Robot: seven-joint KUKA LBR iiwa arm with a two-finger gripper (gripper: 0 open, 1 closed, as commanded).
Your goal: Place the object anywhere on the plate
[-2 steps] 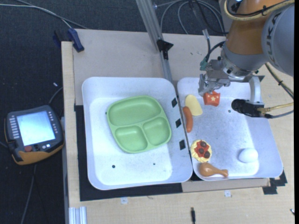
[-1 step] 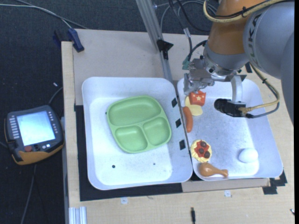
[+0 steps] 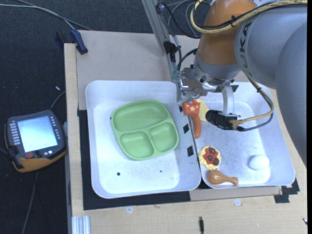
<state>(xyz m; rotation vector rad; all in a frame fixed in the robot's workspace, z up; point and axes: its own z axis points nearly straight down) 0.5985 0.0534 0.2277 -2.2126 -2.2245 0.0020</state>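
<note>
Green plate (image 3: 145,129) — one; three toys in right bin (image 3: 278,126) — claw (image 3: 191,103) state unclear.

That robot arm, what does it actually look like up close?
The arm is bulky, smooth grey, with a rounded orange band above the wrist. Yellow and black cables loop around it, and a metal claw hangs below.

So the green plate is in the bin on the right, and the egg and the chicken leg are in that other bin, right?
Not quite. The camera view shows the green plate in the left bin, not the right one. The rest holds: the white egg and the chicken leg lie in the other bin, the right bin, near its front edge.
</note>
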